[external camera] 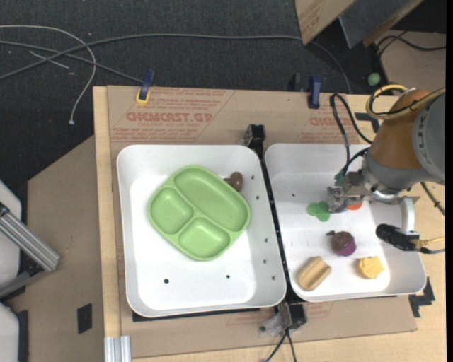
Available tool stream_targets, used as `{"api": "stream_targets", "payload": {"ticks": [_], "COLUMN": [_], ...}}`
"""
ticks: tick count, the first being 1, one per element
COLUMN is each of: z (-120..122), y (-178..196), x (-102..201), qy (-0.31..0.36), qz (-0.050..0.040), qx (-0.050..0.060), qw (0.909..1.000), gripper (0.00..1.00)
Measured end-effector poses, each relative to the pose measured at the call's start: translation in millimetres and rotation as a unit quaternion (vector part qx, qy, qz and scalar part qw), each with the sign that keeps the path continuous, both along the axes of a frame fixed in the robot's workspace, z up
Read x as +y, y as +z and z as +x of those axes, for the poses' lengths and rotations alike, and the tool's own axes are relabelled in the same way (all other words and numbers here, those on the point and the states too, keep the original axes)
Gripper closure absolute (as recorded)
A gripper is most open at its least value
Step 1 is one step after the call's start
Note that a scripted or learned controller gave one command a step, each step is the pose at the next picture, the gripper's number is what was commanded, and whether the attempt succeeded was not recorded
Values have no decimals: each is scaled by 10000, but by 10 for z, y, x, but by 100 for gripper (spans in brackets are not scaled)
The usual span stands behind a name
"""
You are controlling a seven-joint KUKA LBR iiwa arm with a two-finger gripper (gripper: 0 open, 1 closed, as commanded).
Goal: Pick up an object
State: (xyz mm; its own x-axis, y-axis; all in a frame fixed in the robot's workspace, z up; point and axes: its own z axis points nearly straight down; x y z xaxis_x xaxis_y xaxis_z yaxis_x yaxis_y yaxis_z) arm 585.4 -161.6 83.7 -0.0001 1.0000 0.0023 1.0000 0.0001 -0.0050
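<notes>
Gripper (338,201) is hovering by the green object (318,209) at its 9 o'clock; can't tell finger state, nothing's getting lifted yet.

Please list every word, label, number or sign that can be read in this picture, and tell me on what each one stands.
"CHEMCAST GP", red print on the brown protective sheet behind the left bin; the letters are faint, so this reading is not certain.
A second red print of the same style on the sheet behind the right bin is cut off by cables and too blurred to read.
The cardboard box at the top bears marks too small to read.
</notes>
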Motion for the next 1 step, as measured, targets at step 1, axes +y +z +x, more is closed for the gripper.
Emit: {"api": "stream_targets", "payload": {"ticks": [1], "z": [16], "y": [130], "x": [-3], "qy": [-2], "qz": [-4], "qx": [-26], "qw": [10000], "gripper": [100]}}
